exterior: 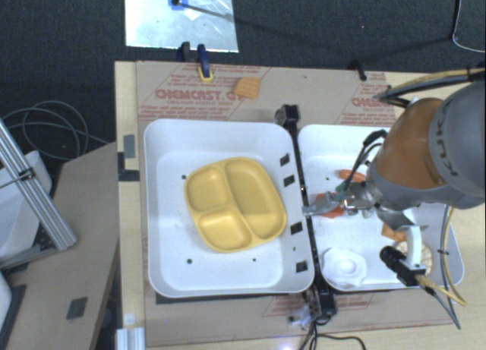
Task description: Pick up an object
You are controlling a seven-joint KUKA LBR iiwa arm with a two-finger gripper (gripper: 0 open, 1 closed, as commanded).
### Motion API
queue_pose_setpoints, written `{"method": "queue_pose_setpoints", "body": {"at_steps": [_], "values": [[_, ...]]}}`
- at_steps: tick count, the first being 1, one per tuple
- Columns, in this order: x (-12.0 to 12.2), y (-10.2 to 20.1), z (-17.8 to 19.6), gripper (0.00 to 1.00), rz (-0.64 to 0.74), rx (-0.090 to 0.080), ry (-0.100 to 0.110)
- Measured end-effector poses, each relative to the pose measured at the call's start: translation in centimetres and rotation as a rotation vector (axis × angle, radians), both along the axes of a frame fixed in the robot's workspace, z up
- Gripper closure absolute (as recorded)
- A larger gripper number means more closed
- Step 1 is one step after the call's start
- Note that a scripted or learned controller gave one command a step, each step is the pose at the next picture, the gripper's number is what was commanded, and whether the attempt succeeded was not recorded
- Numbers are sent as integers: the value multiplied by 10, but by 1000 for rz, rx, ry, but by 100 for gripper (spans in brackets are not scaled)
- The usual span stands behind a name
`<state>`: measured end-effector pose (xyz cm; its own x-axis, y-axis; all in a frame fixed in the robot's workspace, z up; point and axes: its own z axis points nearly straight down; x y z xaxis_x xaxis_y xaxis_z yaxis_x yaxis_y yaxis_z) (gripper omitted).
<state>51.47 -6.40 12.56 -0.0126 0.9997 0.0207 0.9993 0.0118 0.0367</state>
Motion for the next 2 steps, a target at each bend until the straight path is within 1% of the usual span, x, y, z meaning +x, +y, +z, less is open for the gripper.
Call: {"method": "queue_pose_setpoints", "body": {"at_steps": [2], "values": [[2,-2,-2,0,0,4,4]]}}
